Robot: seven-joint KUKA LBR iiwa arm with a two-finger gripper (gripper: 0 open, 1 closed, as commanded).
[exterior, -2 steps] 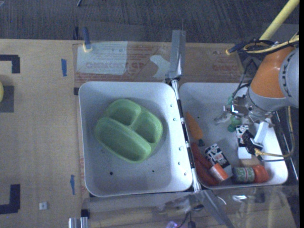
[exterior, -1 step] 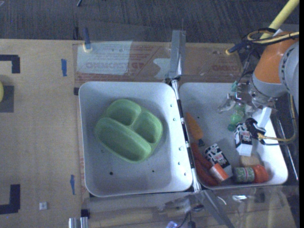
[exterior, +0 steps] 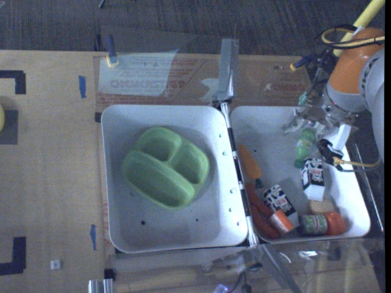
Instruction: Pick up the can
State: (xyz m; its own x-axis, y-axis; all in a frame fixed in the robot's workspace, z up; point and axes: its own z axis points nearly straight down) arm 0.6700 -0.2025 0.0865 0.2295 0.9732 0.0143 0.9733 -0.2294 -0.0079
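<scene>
While my pincer (exterior: 305,126) hangs over the far right part of the right bin (exterior: 360,215), I cannot tell whether it is released or clenched; nothing is visibly gripped in it. Just below it lies a small green bottle (exterior: 303,146), near but apart so far as I can judge.

Step in hand: approach. The can (exterior: 314,224) lies on its side at the bin's near edge, green-labelled, well apart from my pincer. It is touching or nearly touching an orange-red item (exterior: 337,223) on its right, and a small carton with an orange cap (exterior: 280,207) lies just to its left.

Next move, as I judge it: travel toward the near edge of the bin, pass over the black-and-white milk carton (exterior: 314,177), align across the can's round body, then descend. Crowding on both sides leaves little clearance, so a neighbour may be nudged or caught instead.

Arm pose: I reach in from the right, the orange band (exterior: 353,63) above the wrist, the wrist pointing down into the bin. A carrot (exterior: 249,160) lies along the bin's left wall. The left bin (exterior: 122,224) holds a green divided tray (exterior: 166,166).
</scene>
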